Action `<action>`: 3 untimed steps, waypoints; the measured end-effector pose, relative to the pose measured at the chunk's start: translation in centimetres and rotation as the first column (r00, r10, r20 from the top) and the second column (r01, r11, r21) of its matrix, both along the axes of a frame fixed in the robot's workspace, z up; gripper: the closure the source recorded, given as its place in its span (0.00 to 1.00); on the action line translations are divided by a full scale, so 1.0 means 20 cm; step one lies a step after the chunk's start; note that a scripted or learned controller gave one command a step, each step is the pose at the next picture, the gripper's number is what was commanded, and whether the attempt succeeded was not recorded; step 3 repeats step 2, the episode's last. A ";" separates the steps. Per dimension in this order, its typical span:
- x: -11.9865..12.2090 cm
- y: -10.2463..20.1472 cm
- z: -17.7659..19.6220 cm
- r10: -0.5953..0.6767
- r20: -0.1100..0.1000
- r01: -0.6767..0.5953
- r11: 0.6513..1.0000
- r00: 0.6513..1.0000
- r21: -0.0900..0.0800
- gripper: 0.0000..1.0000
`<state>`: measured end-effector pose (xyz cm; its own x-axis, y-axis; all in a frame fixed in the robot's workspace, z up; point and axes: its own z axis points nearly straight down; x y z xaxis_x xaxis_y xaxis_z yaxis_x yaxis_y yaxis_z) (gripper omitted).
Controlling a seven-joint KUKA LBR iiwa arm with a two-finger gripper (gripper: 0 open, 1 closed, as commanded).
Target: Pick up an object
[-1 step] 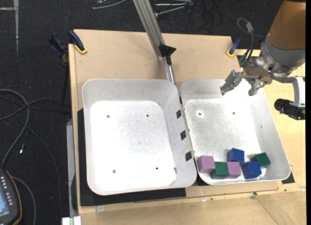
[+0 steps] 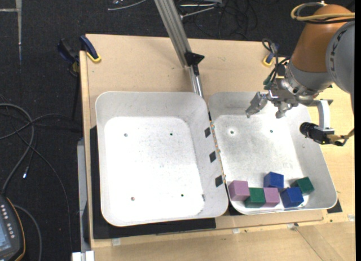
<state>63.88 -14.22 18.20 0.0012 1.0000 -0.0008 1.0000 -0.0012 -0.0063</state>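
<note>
My gripper [image 2: 266, 106] hangs over the far end of the right bin [image 2: 256, 141], fingers spread apart, nothing between them. Cubes bunch in that bin's near corner, well away: two purple [image 2: 239, 189], two blue [image 2: 274, 180], two green [image 2: 256, 197]. Risks: they touch, so fingers may jam or shove neighbours; the wall may block closing. Left bin [image 2: 149, 153]: no cubes.

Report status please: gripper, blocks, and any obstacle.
Gripper open, holding nothing, above far end of right bin. Blocks clustered at near edge of that bin, untouched. Nothing between gripper and blocks.
</note>
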 end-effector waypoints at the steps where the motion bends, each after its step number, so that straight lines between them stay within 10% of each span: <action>1: -0.04 0.12 0.40 0.006 0.015 -0.006 1.000 1.000 0.000 0.00; 3: -0.01 0.01 0.50 0.000 0.011 0.000 1.000 1.000 -0.002 0.00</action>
